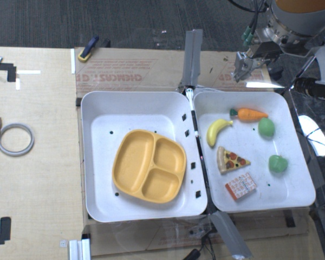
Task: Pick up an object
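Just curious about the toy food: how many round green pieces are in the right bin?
2. One green piece sits just right of the carrot; the other green piece lies nearer the bin's right wall. None looks hidden.

So two bins sit side by side on the bench [38, 199]. Left bin [97, 112] has the divided plate [149, 166] in it. Right bin [292, 194] holds a banana [217, 130] left of the carrot [250, 114], pizza slice [231, 160] below the banana, and a little box [240, 186] in front of that. Tape roll [14, 139] lies far left.
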`<act>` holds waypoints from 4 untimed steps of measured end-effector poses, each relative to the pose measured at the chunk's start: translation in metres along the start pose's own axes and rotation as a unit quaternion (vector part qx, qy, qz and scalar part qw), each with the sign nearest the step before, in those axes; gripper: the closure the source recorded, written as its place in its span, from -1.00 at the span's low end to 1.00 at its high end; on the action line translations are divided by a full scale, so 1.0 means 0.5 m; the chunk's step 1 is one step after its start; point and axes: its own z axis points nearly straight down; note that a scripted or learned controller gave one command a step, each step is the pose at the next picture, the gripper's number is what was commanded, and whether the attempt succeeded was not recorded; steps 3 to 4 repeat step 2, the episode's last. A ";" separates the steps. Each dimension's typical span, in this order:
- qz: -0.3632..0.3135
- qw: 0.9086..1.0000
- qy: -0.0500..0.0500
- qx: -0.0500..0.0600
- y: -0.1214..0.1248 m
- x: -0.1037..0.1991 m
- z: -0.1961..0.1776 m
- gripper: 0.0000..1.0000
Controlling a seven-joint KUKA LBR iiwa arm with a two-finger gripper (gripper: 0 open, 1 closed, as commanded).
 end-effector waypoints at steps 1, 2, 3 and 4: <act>-0.206 0.979 -0.001 -0.002 0.037 -0.098 -0.089 1.00; -0.376 0.927 -0.001 -0.002 0.059 -0.259 -0.088 1.00; -0.376 0.927 -0.001 -0.002 0.059 -0.259 -0.088 1.00; -0.376 0.927 -0.001 -0.002 0.059 -0.259 -0.088 1.00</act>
